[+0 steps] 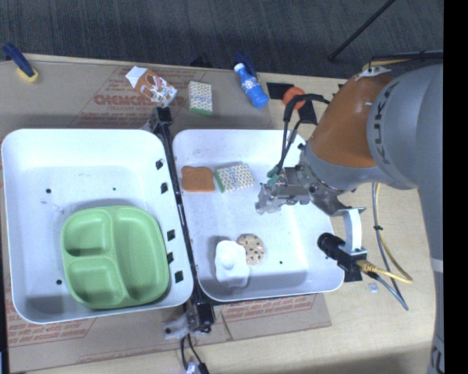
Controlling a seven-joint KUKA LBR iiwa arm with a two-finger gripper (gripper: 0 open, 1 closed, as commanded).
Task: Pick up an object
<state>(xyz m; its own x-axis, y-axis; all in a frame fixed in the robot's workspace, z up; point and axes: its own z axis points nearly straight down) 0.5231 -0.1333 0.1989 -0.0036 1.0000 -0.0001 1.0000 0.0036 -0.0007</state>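
Grey arm's gripper [270,197] hovers above the patterned green-white block [235,177]; finger spacing cannot be told, possibly empty. Centre over block before descending.

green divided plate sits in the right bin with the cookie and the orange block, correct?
Not quite. The camera view shows the green divided plate in the left bin; the cookie and orange block are in the right bin.

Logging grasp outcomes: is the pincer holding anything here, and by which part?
Cannot be told: the pincer hangs over the right bin, and nothing shows in it.
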